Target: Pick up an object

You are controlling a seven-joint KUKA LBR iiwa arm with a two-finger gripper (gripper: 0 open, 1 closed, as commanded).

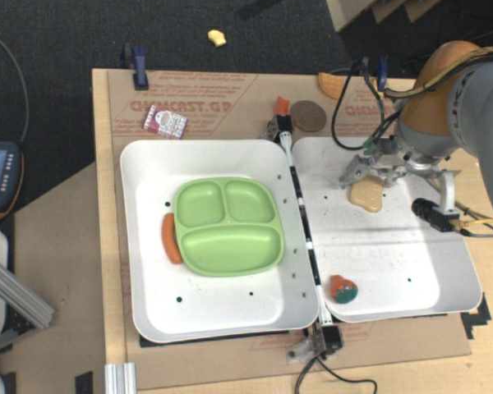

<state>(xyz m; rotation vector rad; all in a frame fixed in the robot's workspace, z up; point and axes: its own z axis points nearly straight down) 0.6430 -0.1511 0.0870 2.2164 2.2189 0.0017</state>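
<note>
Below me the table (pixel 230 97) wears a sheet of printed cardboard, with a blue clamp (pixel 136 64) at its far left corner, a small pink-and-white packet (pixel 165 121) lying flat near it, and a dark round disc (pixel 308 116) further right. On the dark floor beyond lies a small yellow scrap (pixel 218 37). At the left edge sits a handheld pendant (pixel 0 177) with a bluish screen, a black cable curving past it.
</note>
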